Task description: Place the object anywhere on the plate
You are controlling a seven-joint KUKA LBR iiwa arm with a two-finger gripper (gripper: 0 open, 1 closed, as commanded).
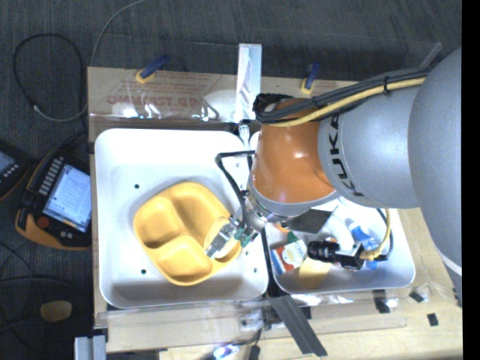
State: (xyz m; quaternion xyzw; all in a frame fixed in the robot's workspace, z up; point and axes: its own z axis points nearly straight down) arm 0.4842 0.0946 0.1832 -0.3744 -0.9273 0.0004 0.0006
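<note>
A yellow plate (176, 231) with three hollows lies in the left white bin (120, 163). My gripper (229, 238) hangs low over the plate's right rim, close to the wall between the two bins. A small green and white piece shows at its tip, but I cannot make out whether it is a held object or part of the gripper. The grey and orange arm covers the space above and to the right of the gripper.
The right bin (401, 272) holds several small things: a red and white item (283, 257), a yellow one (315, 270) and a blue and white one (363, 236), partly hidden by the arm. Clamps and clear plastic sit behind the bins.
</note>
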